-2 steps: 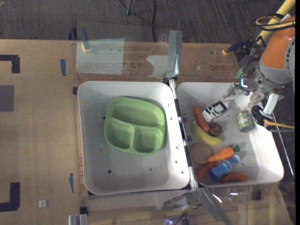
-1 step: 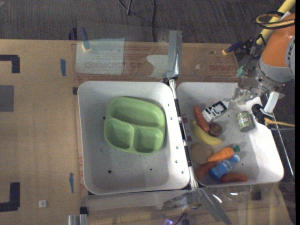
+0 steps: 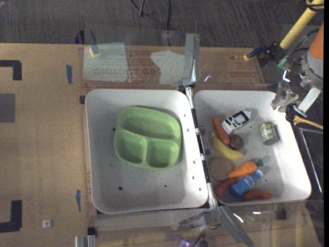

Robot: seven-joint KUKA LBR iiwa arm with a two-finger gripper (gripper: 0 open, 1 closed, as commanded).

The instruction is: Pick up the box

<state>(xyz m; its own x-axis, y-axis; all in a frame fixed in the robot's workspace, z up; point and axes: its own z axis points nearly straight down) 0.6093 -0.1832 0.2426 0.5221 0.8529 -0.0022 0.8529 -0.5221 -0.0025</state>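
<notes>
No grasp yet: the claw (image 3: 286, 98), spread unclear, hovers right of the box (image 3: 237, 119) and must descend onto it.

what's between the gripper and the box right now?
In the camera view, only bare white floor of the right bin separates the gripper, at the bin's upper right rim, from the box. The can sits below that line.

cam: single fixed overhead, tilted down on bench (image 3: 41, 138) | far enough to frame both white bins: left bin (image 3: 103, 189) at 9 o'clock, right bin (image 3: 293, 179) at 3 | arm (image 3: 313, 71) enters at 2 o'clock
</notes>
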